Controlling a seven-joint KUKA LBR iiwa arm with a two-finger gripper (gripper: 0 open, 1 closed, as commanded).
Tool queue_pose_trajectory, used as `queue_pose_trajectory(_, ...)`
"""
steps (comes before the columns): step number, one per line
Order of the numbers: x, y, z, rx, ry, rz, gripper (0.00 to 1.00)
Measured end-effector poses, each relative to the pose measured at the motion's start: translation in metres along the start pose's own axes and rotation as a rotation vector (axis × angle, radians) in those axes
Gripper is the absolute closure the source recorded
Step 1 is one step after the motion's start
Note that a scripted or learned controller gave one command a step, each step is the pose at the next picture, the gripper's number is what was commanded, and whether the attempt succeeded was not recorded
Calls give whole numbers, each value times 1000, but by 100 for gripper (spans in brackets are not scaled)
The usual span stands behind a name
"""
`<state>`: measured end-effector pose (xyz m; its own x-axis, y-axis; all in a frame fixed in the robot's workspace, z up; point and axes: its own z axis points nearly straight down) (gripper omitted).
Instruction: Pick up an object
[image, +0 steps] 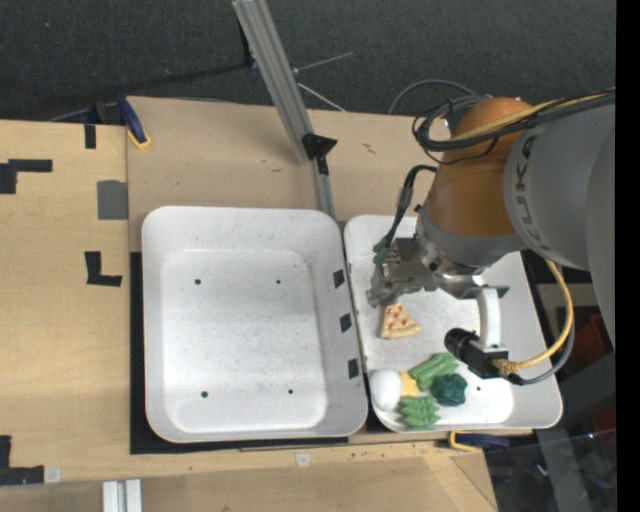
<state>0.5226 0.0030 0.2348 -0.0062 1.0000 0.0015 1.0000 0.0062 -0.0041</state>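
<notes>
Pizza slice toy (398, 322) lies flat in right bin (535, 400), just below gripper (383, 290).
Gripper sits low over bin's left part, next to the divide between bins; can't tell how it is set, nothing seen pinched. Near bin's front edge a cluster: white egg-like piece (385, 389), yellow bit (408, 383), green leafy toys (432, 369) (419, 410), dark teal piece (449, 390), all close together, apart from pizza. Left bin (240, 320) sits beside. Grey arm (530, 190) with orange band (480, 170) overhangs right bin.
</notes>
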Motion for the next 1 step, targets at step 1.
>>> queue_pose_trajectory(1, 50, 9, 13, -1, -1, 0, 100)
